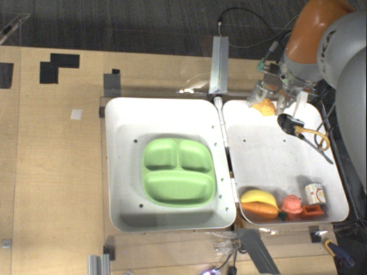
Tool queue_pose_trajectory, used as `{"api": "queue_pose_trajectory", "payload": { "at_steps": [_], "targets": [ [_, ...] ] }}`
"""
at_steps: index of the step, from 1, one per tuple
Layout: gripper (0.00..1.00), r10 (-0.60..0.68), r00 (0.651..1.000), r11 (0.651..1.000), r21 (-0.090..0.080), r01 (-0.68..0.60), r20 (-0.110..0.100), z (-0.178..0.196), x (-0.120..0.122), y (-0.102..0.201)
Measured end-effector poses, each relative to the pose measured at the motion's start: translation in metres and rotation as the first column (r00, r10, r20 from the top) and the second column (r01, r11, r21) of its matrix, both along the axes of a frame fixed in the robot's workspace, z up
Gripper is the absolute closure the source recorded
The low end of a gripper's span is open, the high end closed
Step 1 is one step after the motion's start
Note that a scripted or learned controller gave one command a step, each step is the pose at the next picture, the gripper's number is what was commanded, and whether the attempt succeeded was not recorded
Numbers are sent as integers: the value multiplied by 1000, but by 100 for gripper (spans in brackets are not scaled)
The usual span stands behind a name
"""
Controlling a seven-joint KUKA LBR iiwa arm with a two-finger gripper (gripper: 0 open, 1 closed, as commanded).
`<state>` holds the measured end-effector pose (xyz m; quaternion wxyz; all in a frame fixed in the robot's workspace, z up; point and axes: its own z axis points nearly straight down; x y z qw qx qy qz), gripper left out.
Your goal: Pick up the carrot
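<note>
Carrot [261, 211] lies at the near edge of the right bin [258, 153], tucked just under a yellow banana [258, 197], with a pink toy [292, 205] and a small can [315, 193] further right. Well apart, the hand [269, 99] hangs over the bin's far corner above a yellow-orange object [265, 107]; whether it is clenched I cannot tell. A green divided plate [178, 172] sits in the left bin [120, 153].

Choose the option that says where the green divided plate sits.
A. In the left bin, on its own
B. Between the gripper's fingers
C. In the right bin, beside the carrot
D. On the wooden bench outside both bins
A: the green divided plate lies in the middle of the left bin, while the carrot lies at the near edge of the right bin and the gripper hangs over that bin's far edge.
</note>
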<state>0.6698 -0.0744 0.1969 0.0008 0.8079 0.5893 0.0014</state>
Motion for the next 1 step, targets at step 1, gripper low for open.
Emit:
{"api": "queue_pose_trajectory", "payload": {
  "at_steps": [1],
  "targets": [
    [100,75,997,997,1,-75,2,25,-1,81]
  ]
}}
